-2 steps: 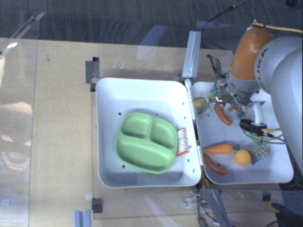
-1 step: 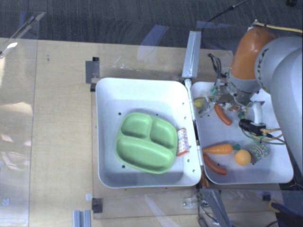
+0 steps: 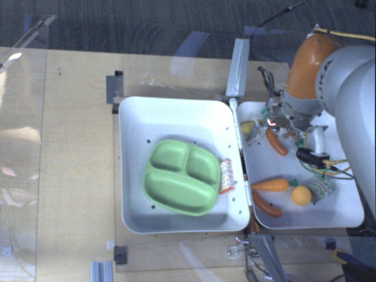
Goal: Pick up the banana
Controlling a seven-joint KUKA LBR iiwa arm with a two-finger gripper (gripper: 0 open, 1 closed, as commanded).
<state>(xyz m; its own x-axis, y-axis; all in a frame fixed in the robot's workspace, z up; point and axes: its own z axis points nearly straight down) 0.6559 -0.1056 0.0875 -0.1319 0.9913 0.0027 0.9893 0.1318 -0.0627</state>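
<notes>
The left bin (image 3: 126, 157) holds a green tray (image 3: 182, 178) with three compartments, and a small red-and-white packet (image 3: 227, 175) lies touching the tray's right edge. Both sit well to the left of the jaws and play no part in the pick.

In the right bin (image 3: 352, 219), the banana (image 3: 247, 127) appears to be the small yellowish piece in the upper left corner, just left of the gripper (image 3: 271, 122); it is partly hidden, so I cannot be sure. Nothing shows between the jaws, and whether they stand open or closed I cannot tell, as the wrist covers them. I judge the pick not yet done: the arm hangs over the corner, but the banana lies on the bin floor.

Just below the jaws is a red sausage (image 3: 277, 142), close enough to get caught. Further below lie a carrot (image 3: 271, 185), a second sausage (image 3: 266, 205) and an orange (image 3: 301, 195), well clear. The bin wall beside the banana may crowd the approach.
</notes>
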